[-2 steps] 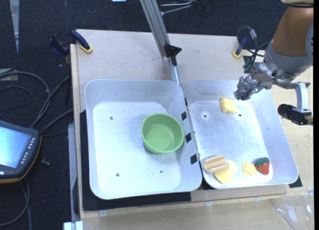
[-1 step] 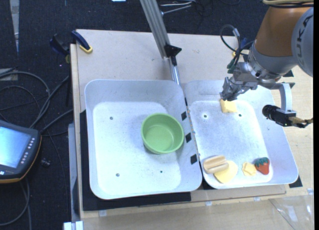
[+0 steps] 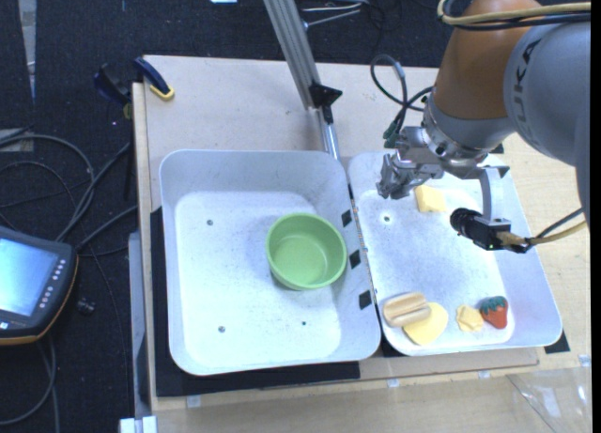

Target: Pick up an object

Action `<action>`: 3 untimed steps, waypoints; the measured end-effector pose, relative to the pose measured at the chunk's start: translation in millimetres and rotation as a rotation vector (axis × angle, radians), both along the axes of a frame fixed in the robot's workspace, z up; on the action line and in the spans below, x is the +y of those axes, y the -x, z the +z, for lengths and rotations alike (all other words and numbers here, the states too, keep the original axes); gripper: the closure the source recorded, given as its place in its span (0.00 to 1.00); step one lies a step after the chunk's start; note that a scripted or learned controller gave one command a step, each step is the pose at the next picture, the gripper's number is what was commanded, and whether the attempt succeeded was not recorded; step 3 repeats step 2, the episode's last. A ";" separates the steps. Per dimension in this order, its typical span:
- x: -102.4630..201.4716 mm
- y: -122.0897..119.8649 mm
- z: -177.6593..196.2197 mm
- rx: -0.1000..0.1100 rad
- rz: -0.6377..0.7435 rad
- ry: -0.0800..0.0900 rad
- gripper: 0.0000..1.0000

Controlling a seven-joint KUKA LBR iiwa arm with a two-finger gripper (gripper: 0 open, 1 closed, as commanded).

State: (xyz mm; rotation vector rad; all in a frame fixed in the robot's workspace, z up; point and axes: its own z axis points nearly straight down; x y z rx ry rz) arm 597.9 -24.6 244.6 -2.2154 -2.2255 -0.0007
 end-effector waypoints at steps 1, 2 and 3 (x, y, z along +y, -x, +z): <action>44.7 7.4 3.0 -0.001 0.000 0.000 1.00; 99.7 12.3 7.8 0.000 0.000 0.000 1.00; 99.7 12.3 7.8 0.000 0.000 0.000 1.00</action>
